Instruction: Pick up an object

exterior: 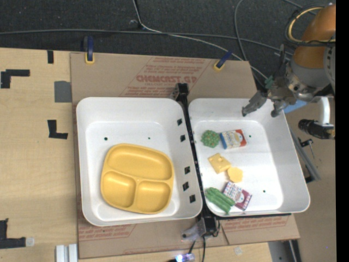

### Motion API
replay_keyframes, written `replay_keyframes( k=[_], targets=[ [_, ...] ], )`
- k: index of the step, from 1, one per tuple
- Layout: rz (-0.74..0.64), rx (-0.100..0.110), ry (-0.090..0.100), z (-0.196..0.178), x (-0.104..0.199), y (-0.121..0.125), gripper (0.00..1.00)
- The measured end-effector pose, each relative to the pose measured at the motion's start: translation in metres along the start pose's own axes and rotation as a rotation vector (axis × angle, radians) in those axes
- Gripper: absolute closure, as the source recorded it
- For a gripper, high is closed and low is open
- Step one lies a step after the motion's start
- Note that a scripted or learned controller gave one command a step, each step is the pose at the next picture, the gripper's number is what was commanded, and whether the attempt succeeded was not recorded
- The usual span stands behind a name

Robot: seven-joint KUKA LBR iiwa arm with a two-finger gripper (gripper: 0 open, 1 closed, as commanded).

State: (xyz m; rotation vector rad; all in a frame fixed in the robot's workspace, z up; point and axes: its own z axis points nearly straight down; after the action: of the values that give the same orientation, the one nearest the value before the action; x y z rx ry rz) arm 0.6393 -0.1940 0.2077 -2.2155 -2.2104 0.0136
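Observation:
The right bin (272, 146) holds several small items: a green broccoli piece (210, 138), a small red and blue packet (234, 138), a yellow cheese wedge (219, 162), a yellow round piece (235, 174), a green bean pod (220, 200) and a pink and white packet (237, 195). My gripper (264, 107) hangs over the bin's far right corner, above and right of these items. Its two dark fingers are spread apart with nothing between them.
The left bin (87, 119) holds a yellow divided tray (136, 178). Both bins rest on a cardboard sheet (163, 75) held by clamps. Black cables (163, 31) run across the back of the bench.

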Motion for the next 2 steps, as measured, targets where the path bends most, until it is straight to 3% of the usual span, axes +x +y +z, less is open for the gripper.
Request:
replay_keyframes(
  k=[1, 2],
  targets=[
    [-0.004, -0.014, -0.003, -0.009, 0.001, 0.003, 0.0],
    [-0.004, -0.008, -0.003, 0.049, 0.001, 0.012, 0.0]
  ],
)
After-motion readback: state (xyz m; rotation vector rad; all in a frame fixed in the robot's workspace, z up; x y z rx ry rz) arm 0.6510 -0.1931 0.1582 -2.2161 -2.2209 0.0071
